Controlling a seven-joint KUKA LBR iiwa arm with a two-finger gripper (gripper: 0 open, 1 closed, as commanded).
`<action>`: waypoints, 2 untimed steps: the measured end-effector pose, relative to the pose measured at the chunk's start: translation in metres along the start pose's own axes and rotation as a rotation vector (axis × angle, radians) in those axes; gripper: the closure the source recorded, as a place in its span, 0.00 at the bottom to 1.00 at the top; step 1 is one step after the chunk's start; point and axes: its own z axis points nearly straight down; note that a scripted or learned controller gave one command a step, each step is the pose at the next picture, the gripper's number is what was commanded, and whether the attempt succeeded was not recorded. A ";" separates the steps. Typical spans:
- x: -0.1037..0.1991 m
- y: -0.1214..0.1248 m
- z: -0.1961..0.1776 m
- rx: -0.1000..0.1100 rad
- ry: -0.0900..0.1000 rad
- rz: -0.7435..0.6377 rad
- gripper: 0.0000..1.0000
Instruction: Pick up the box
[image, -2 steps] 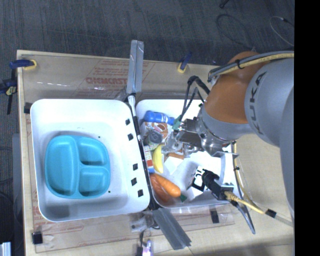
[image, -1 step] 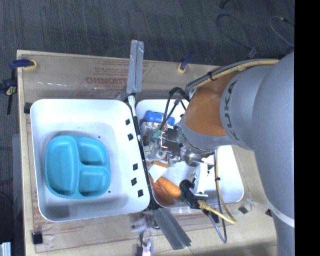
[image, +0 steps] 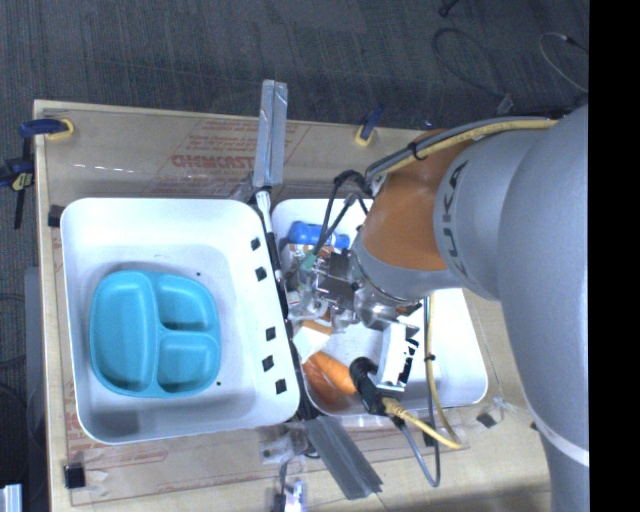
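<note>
Camera view: gripper (image: 318, 283) low in right bin (image: 465, 375), grip state unclear; reaching step, next needs box located

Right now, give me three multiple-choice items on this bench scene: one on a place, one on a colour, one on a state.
1. Where does the divided tray lie?
A. left bin
B. right bin
C. the floor

2. What colour is that tray?
A. red
B. light blue
C. black

3. Where is the arm's wrist?
A. parked off the bench
B. over the left bin
C. low over the right bin

Answers: 1 A, the tray sits inside the left bin. 2 B, its surface is light blue. 3 C, the orange band hangs above the right bin.
</note>
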 end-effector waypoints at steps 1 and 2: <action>0.025 -0.009 -0.054 -0.001 0.001 -0.070 1.00; 0.027 -0.009 -0.061 0.010 -0.003 -0.080 1.00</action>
